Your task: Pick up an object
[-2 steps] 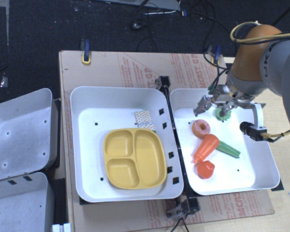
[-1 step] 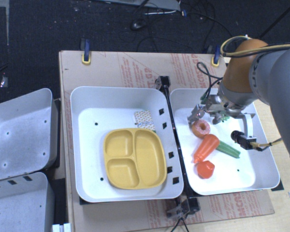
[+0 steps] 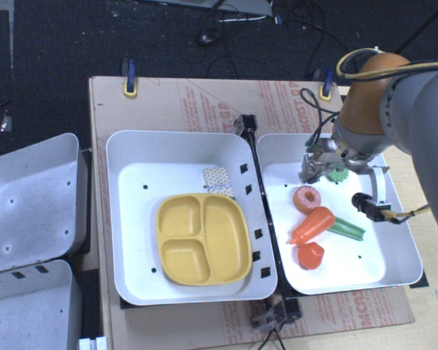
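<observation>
Bench surface, flat tan board (image 3: 175, 97) printed with red lettering, carrying two bins side by side.

Left shallow white plastic bin (image 3: 131, 159): holds a yellow three-compartment plastic tray (image 3: 203, 238) lying flat near the bin's middle. A small white patterned packet (image 3: 217, 180) lies just beyond the tray's far edge, touching or nearly touching it.

Right shallow white plastic bin (image 3: 394, 257): holds four small items grouped near its centre.

Grey robot arm with orange band (image 3: 376, 97), reaching in from the right; its wrist hangs over the far part of the right bin.

Two-finger gripper (image 3: 321, 168), low over the right bin's far side, beside a small green piece (image 3: 339, 173). Finger spread: cannot tell; hidden under the wrist.

Orange toy carrot with green stalk (image 3: 315, 224), lying aslant at the bin's centre.

Red rounded toy piece (image 3: 310, 255), just near-side of the carrot.

Pink ring-shaped toy doughnut (image 3: 306, 197), touching the carrot's far side, near the gripper but apart from it.
</observation>
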`<state>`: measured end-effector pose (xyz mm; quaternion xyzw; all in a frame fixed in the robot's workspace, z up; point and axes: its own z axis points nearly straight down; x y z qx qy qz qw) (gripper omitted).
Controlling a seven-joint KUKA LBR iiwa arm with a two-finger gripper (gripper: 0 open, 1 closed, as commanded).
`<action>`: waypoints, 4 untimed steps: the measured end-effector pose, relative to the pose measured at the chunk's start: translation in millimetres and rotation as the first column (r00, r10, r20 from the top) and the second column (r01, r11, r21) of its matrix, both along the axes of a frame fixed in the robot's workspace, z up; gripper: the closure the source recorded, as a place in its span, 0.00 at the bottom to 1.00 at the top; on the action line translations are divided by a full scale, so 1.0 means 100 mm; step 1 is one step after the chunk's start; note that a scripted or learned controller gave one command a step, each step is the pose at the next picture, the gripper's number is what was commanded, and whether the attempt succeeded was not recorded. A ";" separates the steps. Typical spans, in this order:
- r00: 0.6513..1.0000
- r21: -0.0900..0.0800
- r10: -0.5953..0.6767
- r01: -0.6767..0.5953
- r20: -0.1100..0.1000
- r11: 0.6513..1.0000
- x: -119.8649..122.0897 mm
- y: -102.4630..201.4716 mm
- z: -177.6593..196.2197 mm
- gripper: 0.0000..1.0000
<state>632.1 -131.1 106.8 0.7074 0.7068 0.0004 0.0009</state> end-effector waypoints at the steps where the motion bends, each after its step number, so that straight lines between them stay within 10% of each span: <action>1: 1.000 -0.001 0.003 -0.003 0.005 1.000 -0.04 0.06 0.60 1.00; 3: 1.000 -0.001 0.003 -0.003 0.005 1.000 -0.05 0.05 1.63 1.00; 4: 1.000 0.002 0.008 -0.008 -0.003 1.000 -0.25 0.59 1.65 1.00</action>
